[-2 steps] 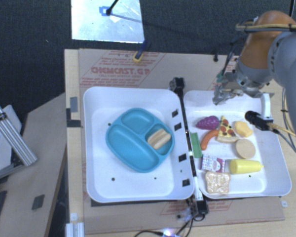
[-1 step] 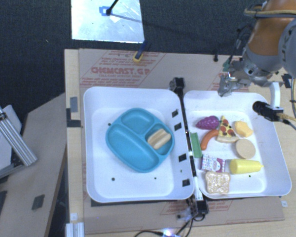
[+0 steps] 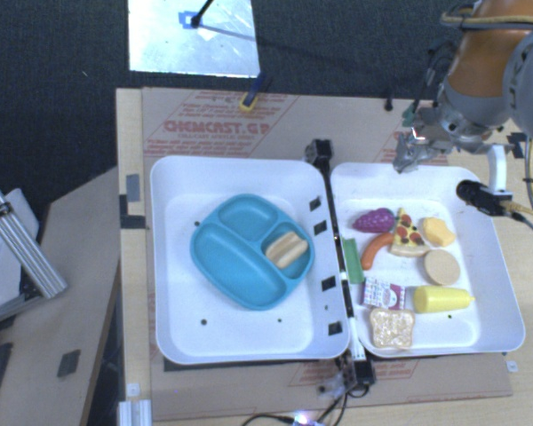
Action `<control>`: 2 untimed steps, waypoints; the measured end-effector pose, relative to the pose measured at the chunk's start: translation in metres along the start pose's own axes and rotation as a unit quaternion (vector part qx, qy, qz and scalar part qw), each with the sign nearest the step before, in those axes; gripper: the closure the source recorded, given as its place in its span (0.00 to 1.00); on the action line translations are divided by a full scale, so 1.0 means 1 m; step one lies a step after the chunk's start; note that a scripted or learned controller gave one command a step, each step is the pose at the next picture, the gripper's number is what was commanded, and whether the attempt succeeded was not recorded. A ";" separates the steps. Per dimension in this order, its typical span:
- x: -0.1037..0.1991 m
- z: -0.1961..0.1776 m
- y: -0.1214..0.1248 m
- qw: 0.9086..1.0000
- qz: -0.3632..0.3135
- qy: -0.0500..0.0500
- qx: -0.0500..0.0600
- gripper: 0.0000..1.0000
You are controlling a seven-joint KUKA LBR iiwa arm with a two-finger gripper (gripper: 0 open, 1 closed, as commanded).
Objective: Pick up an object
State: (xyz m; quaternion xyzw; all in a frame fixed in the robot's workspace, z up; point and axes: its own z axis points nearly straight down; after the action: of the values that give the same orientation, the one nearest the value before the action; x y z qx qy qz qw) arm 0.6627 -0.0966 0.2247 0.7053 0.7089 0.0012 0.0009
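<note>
The claw (image 3: 411,156) hangs at the upper edge of the right bin (image 3: 502,278), in the upper right of the frame; whether it is wide or narrow cannot be told. The nearest object, the purple grapes (image 3: 374,220), lies below and slightly left of it, long axis roughly horizontal. Judgement: the coming move descends down-frame.
</note>
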 end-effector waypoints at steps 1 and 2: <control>0.049 0.008 -0.031 1.000 -0.001 0.001 0.002 1.00; 0.102 0.003 -0.065 1.000 -0.002 0.001 0.002 1.00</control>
State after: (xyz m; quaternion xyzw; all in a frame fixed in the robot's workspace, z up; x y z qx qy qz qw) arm 0.5974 0.0054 0.2219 0.7042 0.7100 0.0001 -0.0013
